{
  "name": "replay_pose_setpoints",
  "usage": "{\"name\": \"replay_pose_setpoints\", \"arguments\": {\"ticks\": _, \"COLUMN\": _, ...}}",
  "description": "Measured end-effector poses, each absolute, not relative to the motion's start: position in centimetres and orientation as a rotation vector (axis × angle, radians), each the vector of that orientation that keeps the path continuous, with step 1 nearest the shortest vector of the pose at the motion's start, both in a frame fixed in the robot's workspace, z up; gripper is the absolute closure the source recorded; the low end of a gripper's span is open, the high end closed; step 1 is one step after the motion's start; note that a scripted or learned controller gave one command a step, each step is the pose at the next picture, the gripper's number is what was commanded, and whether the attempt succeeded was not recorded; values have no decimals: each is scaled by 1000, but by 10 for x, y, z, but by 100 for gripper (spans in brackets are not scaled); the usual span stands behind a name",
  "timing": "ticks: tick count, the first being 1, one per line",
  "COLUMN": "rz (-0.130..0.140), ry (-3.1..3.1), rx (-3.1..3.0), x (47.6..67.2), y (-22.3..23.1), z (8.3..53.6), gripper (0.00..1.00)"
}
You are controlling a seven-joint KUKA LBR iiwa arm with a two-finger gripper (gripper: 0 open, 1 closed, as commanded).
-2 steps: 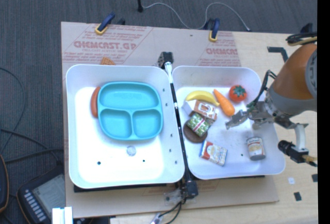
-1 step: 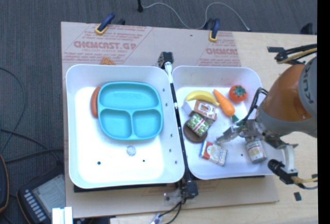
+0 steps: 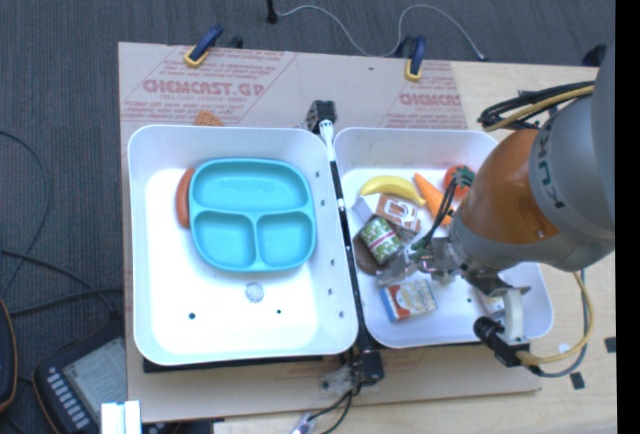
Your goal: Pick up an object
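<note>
Right bin (image 3: pixel 520 320) — banana (image 3: pixel 391 187), carrot (image 3: pixel 428 188), green-labelled can (image 3: pixel 379 238), small carton (image 3: pixel 410 298). Hand (image 3: pixel 425 262) low among them — grip state unclear. Step: reaching; next, a clean closing and lift.

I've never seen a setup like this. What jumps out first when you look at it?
The bright blue divided tray lying in the left white bin grabs the eye first. Next comes the big grey and orange robot arm reaching in from the right over the right white bin. Beneath it sits a jumble of small things, among them a yellow banana and a carrot near the bin's far side.
</note>
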State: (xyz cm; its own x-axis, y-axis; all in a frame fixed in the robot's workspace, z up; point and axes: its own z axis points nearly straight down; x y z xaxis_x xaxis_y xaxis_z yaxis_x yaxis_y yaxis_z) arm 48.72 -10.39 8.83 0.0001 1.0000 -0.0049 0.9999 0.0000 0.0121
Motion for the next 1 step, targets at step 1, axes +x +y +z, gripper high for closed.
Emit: {"name": "replay_pose_setpoints", "arguments": {"ticks": 1, "rz": 5, "ry": 2207, "rx": 2214, "x": 487, "y": -98, "z": 88, "gripper": 0}}
